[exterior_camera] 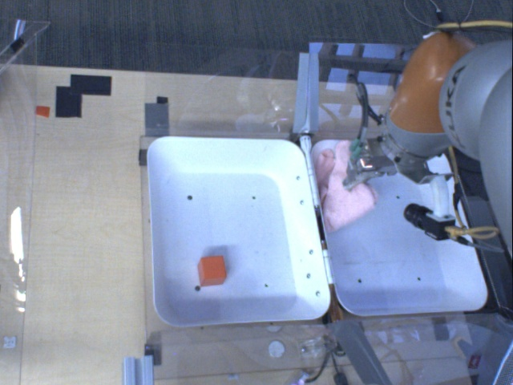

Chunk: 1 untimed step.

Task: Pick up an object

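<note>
Two white bins sit side by side on the desk (80,239). In the left bin (232,155), one orange block (212,270) lies toward the near left corner. In the right bin (417,295), one pink cloth (341,195) lies bunched against the far left wall. The gripper (362,167) of the single arm (457,87) is down on the cloth's far edge; whether it is open or closed cannot be told.

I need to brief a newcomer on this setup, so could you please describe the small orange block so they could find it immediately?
Start at the left white bin of the two side by side. Look toward its near-left corner: the orange block lies there alone on the white floor. It is small, boxy and hard-edged, unlike the soft pink cloth in the right bin.
</note>
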### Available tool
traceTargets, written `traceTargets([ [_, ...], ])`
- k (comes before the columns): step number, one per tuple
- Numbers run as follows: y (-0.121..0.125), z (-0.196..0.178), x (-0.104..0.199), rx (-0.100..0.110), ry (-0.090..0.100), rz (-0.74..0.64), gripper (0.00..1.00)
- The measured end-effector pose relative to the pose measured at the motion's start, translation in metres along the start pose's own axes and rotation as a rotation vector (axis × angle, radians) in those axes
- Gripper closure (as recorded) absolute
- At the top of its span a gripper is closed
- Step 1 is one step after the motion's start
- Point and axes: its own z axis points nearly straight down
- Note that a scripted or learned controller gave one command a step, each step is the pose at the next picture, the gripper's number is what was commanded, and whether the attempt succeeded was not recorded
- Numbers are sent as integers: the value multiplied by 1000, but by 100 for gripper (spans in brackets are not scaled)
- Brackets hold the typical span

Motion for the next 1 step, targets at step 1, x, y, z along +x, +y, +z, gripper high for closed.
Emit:
traceTargets([
  [1,43,-61,-45,-1,-2,-50,100],
])
